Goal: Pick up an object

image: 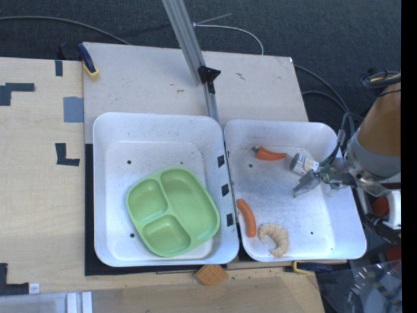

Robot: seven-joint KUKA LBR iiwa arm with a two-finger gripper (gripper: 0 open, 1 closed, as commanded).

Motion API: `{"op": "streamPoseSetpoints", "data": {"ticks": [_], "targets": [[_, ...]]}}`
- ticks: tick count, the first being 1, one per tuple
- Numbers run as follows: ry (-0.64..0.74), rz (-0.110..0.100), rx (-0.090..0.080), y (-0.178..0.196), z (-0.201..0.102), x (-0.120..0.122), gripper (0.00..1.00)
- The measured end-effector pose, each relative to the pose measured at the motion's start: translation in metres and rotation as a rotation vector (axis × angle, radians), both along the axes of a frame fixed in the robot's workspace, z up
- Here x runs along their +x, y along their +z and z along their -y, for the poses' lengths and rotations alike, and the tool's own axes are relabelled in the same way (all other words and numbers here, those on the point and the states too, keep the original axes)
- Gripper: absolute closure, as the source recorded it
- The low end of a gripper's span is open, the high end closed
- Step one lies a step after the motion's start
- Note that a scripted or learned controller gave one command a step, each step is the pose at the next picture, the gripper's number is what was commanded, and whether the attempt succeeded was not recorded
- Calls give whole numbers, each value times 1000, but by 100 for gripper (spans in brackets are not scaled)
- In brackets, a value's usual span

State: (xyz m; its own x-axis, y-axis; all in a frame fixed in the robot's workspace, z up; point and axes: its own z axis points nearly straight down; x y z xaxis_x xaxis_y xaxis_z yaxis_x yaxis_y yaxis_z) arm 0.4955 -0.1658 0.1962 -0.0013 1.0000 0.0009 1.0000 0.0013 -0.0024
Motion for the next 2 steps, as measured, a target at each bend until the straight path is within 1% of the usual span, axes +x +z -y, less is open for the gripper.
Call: {"op": "streamPoseSetpoints", "data": {"ticks": [1,2], "targets": [[0,0,0,0,0,0,0],[-1,-6,1,-60,8,-1,0]]}}
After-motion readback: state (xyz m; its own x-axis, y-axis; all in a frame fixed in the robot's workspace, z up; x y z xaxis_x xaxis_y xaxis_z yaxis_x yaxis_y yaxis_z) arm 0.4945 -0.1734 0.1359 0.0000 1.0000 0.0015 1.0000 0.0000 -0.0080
